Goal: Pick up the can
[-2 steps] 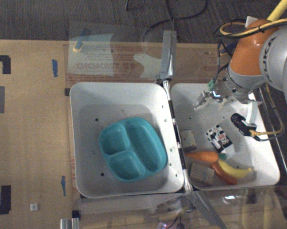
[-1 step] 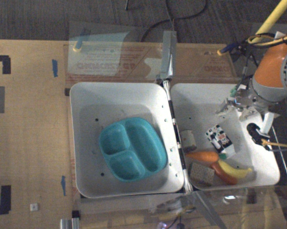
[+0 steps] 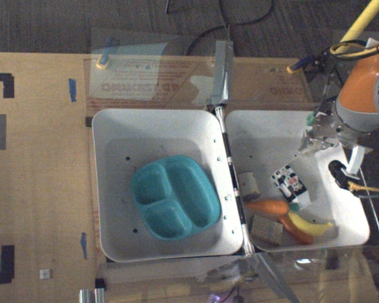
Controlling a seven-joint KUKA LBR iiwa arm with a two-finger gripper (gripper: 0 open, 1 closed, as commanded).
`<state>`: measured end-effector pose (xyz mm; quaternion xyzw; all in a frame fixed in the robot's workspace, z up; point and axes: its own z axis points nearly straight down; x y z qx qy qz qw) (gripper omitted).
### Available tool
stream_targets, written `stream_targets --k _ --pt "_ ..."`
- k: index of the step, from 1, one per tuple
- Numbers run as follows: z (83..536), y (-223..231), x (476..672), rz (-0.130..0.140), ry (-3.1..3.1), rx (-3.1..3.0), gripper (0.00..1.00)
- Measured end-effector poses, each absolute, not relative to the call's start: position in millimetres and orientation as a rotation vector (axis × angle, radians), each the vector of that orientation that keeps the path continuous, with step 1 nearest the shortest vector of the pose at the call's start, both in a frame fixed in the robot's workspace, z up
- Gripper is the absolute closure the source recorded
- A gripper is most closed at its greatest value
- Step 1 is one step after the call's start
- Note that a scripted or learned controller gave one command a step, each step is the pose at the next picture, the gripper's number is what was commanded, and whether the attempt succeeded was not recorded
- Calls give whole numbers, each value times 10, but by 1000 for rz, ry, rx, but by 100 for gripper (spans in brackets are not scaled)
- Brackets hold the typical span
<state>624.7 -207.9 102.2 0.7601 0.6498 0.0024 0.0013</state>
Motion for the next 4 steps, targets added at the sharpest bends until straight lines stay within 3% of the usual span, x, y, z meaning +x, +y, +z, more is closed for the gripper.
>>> stream_targets --k 1,2,3,4 --pt "2398 -1982 6437 2 2138 2298 100" --pt "2338 -1979 6307 -2 1782 2588 100" --pt "2751 -1605 5873 0 2016 2410 100" --pt "2816 -1139 5920 1 2273 2169 100"
